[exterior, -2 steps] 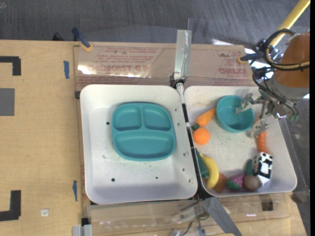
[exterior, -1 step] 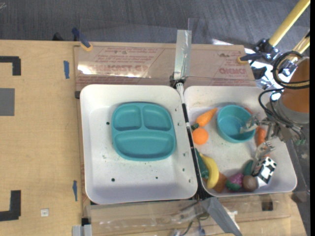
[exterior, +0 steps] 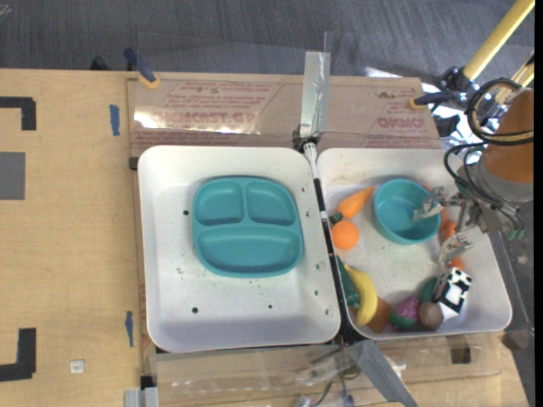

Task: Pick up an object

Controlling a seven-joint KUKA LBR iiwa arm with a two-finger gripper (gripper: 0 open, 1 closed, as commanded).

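Plywood (exterior: 59, 227) covers the bench along the left of the frame, marked with a few black corner brackets and bits of blue tape. Right of it sits the left bin (exterior: 161, 312), which holds a teal divided plate (exterior: 248, 225) near its middle and little else beyond a few dark specks. A clear upright divider (exterior: 315, 91) stands at the top centre, above the seam where the two bins meet. The right bin (exterior: 484, 312) carries the clutter: a carrot (exterior: 355, 202) and an orange ball (exterior: 345, 235) lie close to the seam, a teal bowl (exterior: 405, 210) rests toward the upper middle, and a banana (exterior: 365, 293) curves down the lower left beside a green piece. Along the lower edge a small cluster of toy foods lies packed together, with a black and white block (exterior: 457, 289) at its right end. The gripper (exterior: 451, 223) hangs low over the right side of this bin, just beside the bowl's right rim and above the block; whether its fingers are spread or closed cannot be told through the tangle of cables and metal there. Nothing looks lifted clear of the bin floor, so the pick seems not yet done: a grasp and a lift remain, as far as can be judged.
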